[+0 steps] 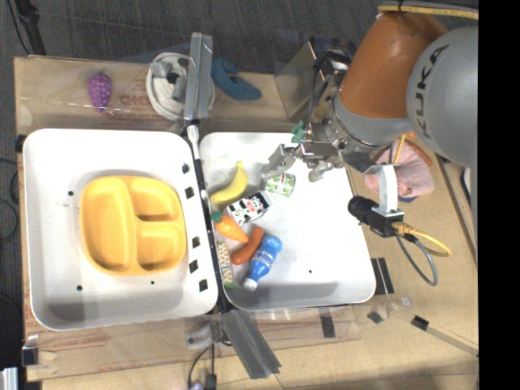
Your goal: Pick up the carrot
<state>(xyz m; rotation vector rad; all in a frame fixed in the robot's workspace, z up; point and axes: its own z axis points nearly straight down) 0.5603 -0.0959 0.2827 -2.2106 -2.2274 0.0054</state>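
Observation:
The carrot (231, 228), short and orange with a green top, lies at the left edge of the right bin (333, 250), close to the divider. It sits between a black-and-white carton (247, 208) and a reddish sausage (248, 246). My gripper (298, 162) hangs over the upper middle of the right bin, up and to the right of the carrot and well apart from it. Its fingers are spread, open, with nothing between them. A small green-and-white pack (281, 185) lies just below the left finger.
A banana (231, 186) and a blue bottle (263, 257) crowd the same left side. The left bin (49, 291) holds a yellow divided tray (134, 223). Beyond the bins lie purple grapes (100, 90), a white roll (168, 84), a blue cloth (236, 84) and a pink cloth (409, 175).

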